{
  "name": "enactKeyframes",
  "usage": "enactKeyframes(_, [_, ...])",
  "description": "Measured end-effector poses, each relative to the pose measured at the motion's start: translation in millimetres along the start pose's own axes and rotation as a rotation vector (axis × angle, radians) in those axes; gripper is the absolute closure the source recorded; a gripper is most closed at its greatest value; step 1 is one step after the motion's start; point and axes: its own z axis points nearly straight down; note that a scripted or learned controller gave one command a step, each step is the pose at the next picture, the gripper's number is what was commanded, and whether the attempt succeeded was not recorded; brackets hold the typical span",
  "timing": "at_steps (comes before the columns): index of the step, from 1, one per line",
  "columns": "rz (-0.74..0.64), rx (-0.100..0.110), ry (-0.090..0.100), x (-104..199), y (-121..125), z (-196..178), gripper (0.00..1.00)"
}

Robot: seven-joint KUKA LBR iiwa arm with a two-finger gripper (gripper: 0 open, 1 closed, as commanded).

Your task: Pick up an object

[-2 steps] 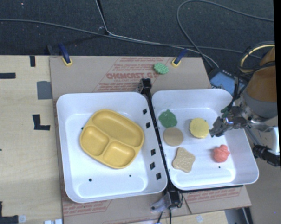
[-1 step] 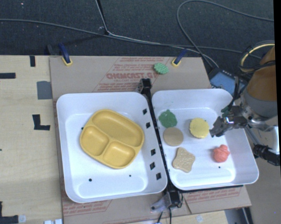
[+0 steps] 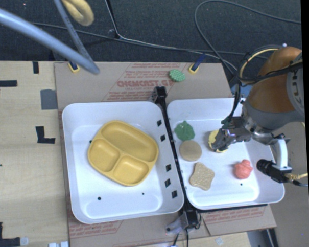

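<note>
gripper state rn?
Gripper: down in the right bin, right over a yellow object; open, closed or holding cannot be told.

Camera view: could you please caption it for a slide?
Pincer down at a yellow item in the right bin; yellow tray in the left.

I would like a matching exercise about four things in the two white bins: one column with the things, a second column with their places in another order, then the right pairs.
Things:
1. yellow divided plate
2. green piece
3. pink piece
4. star-shaped tan piece

Places:
A. right bin, nearest the right wall
B. left bin
C. right bin, near the front wall, below the round tan piece
D. right bin, above the round tan piece

Pairs: 1-B, 2-D, 3-A, 4-C
</note>
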Motion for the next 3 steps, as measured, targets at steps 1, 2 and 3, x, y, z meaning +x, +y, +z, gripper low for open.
enactKeyframes(1, [0.000,0.001,0.000,55.5,-1.9,7.2,1.00])
enactKeyframes(2, [-0.002,0.001,0.001,118.0,-2.6,6.7,1.00])
enactKeyframes(3, [-0.001,0.000,0.000,160.9,4.8,-1.8,1.00])
